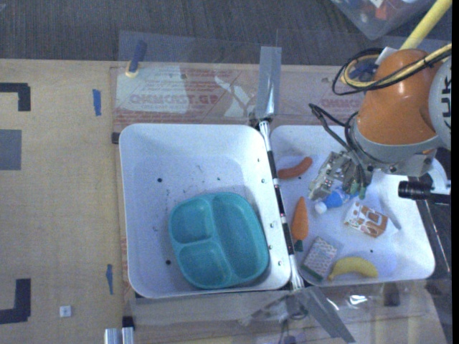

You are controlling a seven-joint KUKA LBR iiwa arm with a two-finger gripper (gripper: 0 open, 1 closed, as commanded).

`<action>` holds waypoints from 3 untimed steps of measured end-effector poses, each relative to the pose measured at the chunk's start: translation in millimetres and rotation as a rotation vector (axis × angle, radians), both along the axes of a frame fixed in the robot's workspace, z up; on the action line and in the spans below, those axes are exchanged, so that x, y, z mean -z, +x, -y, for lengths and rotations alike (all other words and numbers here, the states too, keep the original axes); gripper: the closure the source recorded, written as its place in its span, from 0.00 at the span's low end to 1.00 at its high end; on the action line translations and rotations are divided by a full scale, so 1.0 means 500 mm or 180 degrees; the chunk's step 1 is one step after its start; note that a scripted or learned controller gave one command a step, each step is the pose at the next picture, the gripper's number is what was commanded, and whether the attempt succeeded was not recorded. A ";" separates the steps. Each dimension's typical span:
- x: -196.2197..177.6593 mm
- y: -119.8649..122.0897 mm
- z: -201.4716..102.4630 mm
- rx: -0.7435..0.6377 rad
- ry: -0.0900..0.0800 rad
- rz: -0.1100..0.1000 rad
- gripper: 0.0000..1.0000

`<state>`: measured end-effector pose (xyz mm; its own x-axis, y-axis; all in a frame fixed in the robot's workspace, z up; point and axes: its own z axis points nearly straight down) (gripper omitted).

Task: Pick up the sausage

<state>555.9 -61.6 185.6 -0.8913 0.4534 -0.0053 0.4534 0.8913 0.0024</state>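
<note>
- sausage point(295, 168) lies upper left of the right bin point(419, 264), near the divider between bins, tilted with its right end higher. Nothing on top of it, free on the bin floor, so open to a top-down grab.
- gripper point(337, 179) hangs just right of the sausage, centre-right of frame, under the arm's orange band point(396, 95). Apart from the sausage, not touching it. Cannot tell how its grip stands: too cluttered and blurred. Nothing visibly held.
- Judgement: arm parked above the bin near the target, looks like approach stage, pick not yet done.
- carrot point(300, 218) sits below the sausage, upright-ish along the divider. Similar colour and shape, so a likely mix-up.
- Small blue-capped bottle point(330, 203) just under the gripper; patterned packet point(365, 221) to its right; banana point(353, 267) and a grey checked packet point(320, 255) at the lower edge of the right bin.
- left bin point(143, 156) holds a teal divided plate point(216, 239) in its lower half, well apart from the task.
</note>
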 end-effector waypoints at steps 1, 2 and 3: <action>0.176 -0.078 0.060 -0.0883 -0.0001 -0.0001 1.00; 0.001 -0.098 0.055 -0.0241 -0.0002 -0.0001 1.00; 0.001 0.000 -0.008 0.1014 0.0003 0.0000 1.00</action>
<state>555.8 -57.7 185.2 -0.7044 0.7098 -0.0047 0.7098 0.7044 0.0033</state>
